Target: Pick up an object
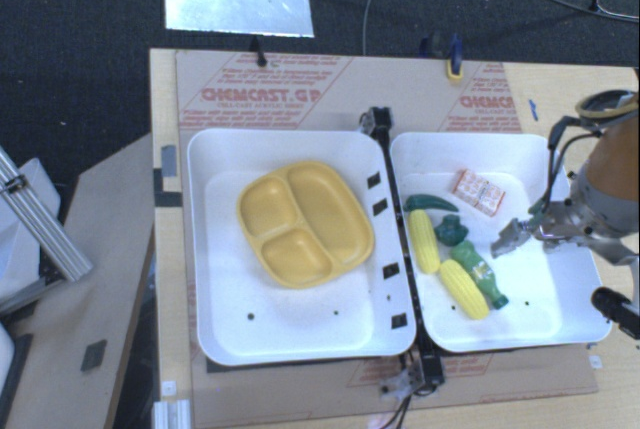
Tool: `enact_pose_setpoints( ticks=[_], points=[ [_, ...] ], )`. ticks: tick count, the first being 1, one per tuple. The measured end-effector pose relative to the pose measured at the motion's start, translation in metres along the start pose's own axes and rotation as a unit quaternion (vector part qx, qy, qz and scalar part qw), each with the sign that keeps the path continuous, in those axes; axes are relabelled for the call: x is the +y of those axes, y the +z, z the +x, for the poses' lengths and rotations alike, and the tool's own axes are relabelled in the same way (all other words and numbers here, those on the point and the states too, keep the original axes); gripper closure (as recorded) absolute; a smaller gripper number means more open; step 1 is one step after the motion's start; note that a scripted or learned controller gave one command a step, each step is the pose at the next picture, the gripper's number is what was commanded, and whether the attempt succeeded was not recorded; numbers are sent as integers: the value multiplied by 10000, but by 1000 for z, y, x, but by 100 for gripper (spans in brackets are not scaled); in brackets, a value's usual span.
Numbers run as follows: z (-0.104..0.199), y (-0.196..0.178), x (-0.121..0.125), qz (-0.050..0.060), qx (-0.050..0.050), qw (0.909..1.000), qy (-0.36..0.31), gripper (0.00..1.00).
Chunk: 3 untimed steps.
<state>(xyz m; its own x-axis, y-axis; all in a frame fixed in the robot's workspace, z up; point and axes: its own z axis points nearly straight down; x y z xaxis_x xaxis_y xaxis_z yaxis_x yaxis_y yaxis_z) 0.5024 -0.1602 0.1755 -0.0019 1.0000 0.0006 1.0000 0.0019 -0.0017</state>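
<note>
Camera view, nearest the camera first:

Surface: pale board; its front edge lies nearest the camera and carries both bins side by side.

Left bin: shallow, white. Holds one yellow divided plate with three compartments, lying flat near the bin's middle.

Right bin: shallow, white. Holds all the small candidate objects, grouped in its left half.

Front corn cob: yellow toy cob, lying at a slant towards the bin's front. Touches the green bottle, which lies along its right side.

Rear corn cob: yellow toy cob, lying roughly parallel to the divider between the bins, just beside it.

Green pepper: dark green, lying above the rear cob, touching or nearly touching its top end.

Small carton: orange and white packet, flat, apart from the cluster, towards the bin's back.

Pincer: reaches in from the right, low over the right bin, just beside the green bottle's upper end. Whether the fingers are spread or pressed together: cannot tell. Nothing is seen between them.

Handling estimate, cobs and bottle: probably light, hollow plastic; stiff, smooth, rounded, so likely to roll or slip out of a loose grip.

Recommended hold: across the narrow width at mid-length, fingers square to the long axis. The front cob and bottle touch, which leaves little finger room between them; the rear cob has clearer sides.

Handling estimate, carton: likely light and crushable; lies flat, so its edges give little purchase.
</note>
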Motion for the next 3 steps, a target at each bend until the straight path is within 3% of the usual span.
enact_pose_setpoints(
  ticks=[1,2,3],
  points=[
    [-2,44,-6,4,1,10000,7,0],
    [-3,31,-4,-23,-9,10000,2,100],
    [1,-32,2,-50,-14,10000,-15,100]
  ],
)
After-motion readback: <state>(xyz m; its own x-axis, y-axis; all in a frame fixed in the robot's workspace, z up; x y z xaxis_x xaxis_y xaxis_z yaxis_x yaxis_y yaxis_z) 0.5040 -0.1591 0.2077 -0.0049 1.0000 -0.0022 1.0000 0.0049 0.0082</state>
